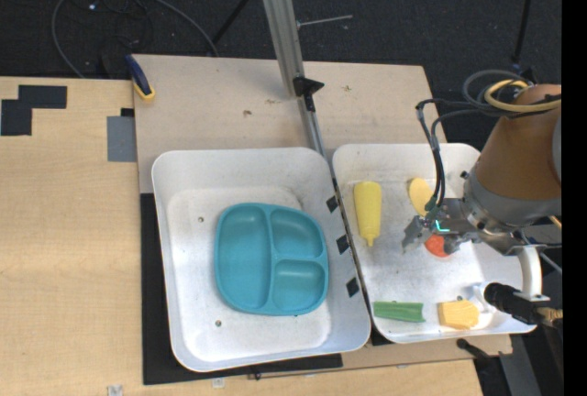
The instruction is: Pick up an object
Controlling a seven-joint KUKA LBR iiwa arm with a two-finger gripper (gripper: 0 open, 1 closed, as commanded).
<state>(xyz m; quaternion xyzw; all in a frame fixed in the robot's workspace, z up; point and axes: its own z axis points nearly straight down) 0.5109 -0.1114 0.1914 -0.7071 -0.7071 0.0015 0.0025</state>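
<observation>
**Operator:** Dark floor and loose cables up top, pale wooden bench below, two shallow white bins side by side. I've got the arm in from the right, grey two-finger gripper (424,235) low over the right-hand white bin (390,174).

**Spotter:** What's it going for?

**Operator:** Looks like the small red-orange round object (438,246), just beside the fingertips, partly tucked under the wrist. Whether the gripper is spread or closed, I can't tell from this angle, and I see nothing clearly gripped.

**Spotter:** Neighbours?

**Operator:** Small yellow rounded piece (419,193) just behind it, long yellow corn-shaped toy (368,210) to the left, flat green strip (399,312) and yellow-orange block (459,314) near the front wall. The teal divided plastic plate (271,258) sits alone in the left bin (183,192).

**Spotter:** Advice?

**Operator:** I'd centre squarely over the red piece, descend straight, straddle its widest part, and keep clear of the yellow piece. It's round, so an off-centre squeeze probably squirts it away. Lift slowly.
</observation>
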